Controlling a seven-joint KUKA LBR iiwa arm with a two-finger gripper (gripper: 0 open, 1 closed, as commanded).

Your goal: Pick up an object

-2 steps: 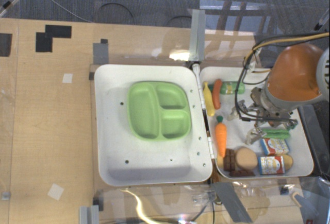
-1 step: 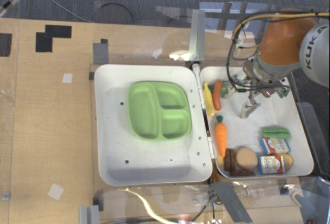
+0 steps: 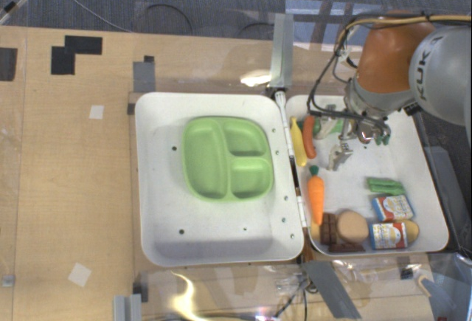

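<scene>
Objects for picking crowd the right bin (image 3: 431, 187); the left bin (image 3: 158, 187) carries a green divided plate (image 3: 226, 158). A carrot (image 3: 316, 194) lies along the right bin's left wall. Hanging above nearby, the end effector (image 3: 341, 156) grips nothing, its opening unreadable.

Two white bins (image 3: 158, 187); one green divided plate (image 3: 226, 158); one carrot (image 3: 316, 196); two small cans (image 3: 391, 221); one green packet (image 3: 385, 184)

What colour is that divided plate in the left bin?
Light green; the divided plate shows plainly in the overhead camera view.
</scene>
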